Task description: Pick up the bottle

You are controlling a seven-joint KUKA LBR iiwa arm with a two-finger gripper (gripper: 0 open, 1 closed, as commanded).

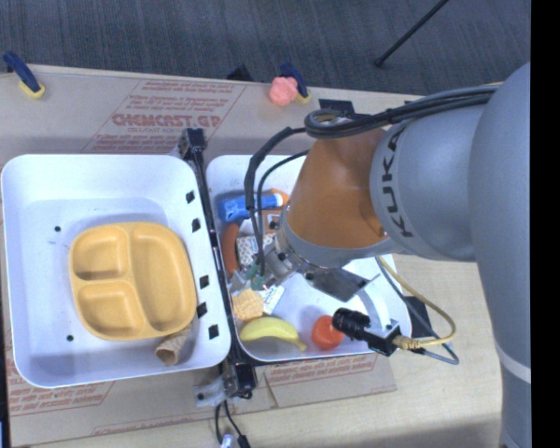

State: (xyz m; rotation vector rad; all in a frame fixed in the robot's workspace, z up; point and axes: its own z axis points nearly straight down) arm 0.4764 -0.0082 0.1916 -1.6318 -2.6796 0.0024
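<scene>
The bottle (237, 205) lies at the far left of the right bin (392, 301). It shows a blue label, with an orange end (278, 197) peeking out beside the arm. The arm's orange band and wrist cover most of it. My gripper (264, 269) is low in the right bin, just in front of the bottle and above a small patterned packet (248, 248). The wrist hides what lies between gripper and bottle.
Also in the right bin are a banana (271, 330), a red tomato (327, 333), a cracker (247, 304) and a reddish sausage (230, 243) by the left wall. The left bin (37, 185) holds a yellow divided plate (131, 278) and a cone (175, 348).
</scene>
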